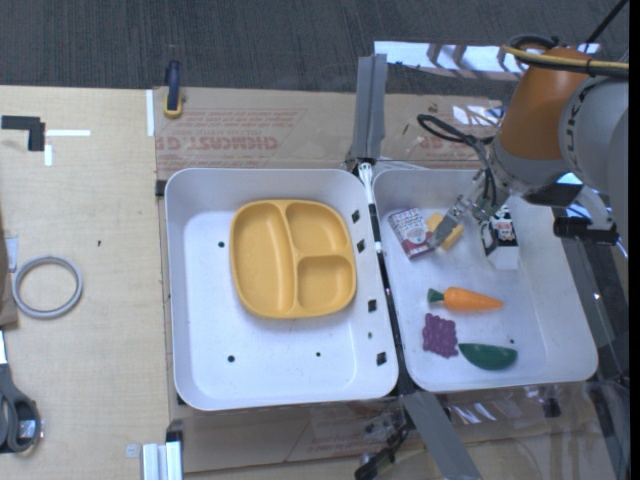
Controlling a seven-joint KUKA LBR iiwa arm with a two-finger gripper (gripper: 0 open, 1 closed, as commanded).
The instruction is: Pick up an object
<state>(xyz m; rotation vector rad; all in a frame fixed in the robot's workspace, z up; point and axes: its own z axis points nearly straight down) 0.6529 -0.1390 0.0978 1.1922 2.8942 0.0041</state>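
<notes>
Pincer [462, 218] dips low into the right bin [560, 358], poised over the yellow piece [447, 232] beside the snack packet [409, 232], grip state impossible to tell.

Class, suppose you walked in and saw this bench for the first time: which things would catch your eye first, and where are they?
The yellow divided plate stands out first, lying in the left bin. Next is the grey arm with its orange band reaching in from the right, its tool low over the right bin near a small yellow item. Toward that bin's front lie a toy carrot, purple grapes and a dark green piece.
</notes>
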